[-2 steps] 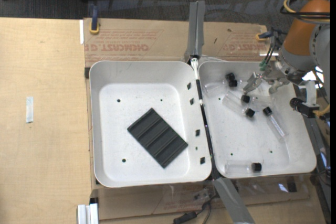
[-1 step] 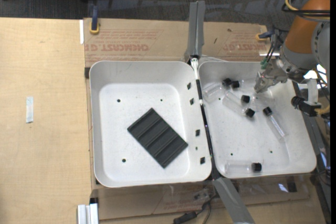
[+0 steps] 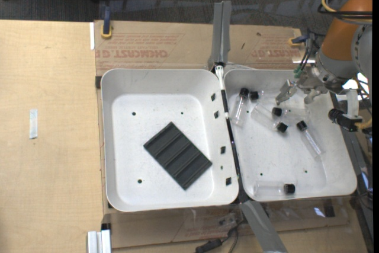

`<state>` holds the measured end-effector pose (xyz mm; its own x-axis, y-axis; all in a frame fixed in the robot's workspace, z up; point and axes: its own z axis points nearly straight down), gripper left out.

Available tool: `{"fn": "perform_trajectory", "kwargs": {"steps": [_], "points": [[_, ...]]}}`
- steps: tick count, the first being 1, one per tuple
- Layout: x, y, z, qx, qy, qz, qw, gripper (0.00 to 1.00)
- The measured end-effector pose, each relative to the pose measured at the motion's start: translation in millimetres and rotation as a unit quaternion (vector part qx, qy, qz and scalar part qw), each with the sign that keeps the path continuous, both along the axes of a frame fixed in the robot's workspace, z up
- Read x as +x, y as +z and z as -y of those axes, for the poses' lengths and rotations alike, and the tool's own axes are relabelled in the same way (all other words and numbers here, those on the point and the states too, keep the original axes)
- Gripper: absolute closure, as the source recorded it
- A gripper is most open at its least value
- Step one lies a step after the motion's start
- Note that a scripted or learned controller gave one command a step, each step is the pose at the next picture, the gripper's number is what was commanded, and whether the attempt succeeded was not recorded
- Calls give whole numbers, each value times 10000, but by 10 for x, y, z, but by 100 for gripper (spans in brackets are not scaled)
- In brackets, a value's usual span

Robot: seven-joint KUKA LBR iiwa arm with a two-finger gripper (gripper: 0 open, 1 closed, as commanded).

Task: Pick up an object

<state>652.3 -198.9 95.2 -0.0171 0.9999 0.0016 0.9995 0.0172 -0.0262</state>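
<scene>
Several clear tubes with black caps lie in the right bin [image 3: 349, 186]. One tube [image 3: 238, 108] rests by the bin's left wall, another tube [image 3: 310, 138] lies right of centre, and a third tube [image 3: 277, 189] sits near the front wall. A loose black cap [image 3: 276, 111] lies in the middle. My gripper [image 3: 298, 95] hangs over the back of the right bin, just above and right of that cap, with its fingers spread open and nothing between them. A dark ribbed rectangular block [image 3: 177, 155] lies at a slant in the left bin [image 3: 109, 145].
The two bins meet at a raised divider [image 3: 228, 127] with black clips. Cardboard [image 3: 154, 47] lies behind the bins and a wooden bench top [image 3: 47, 127] stretches to the left. The arm's orange band [image 3: 346, 32] stands at the upper right.
</scene>
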Motion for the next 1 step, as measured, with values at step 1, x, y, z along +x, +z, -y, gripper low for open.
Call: {"fn": "perform_trajectory", "kwargs": {"steps": [1], "points": [[-484,-30,-131,-8,19,130,9999,0]]}}
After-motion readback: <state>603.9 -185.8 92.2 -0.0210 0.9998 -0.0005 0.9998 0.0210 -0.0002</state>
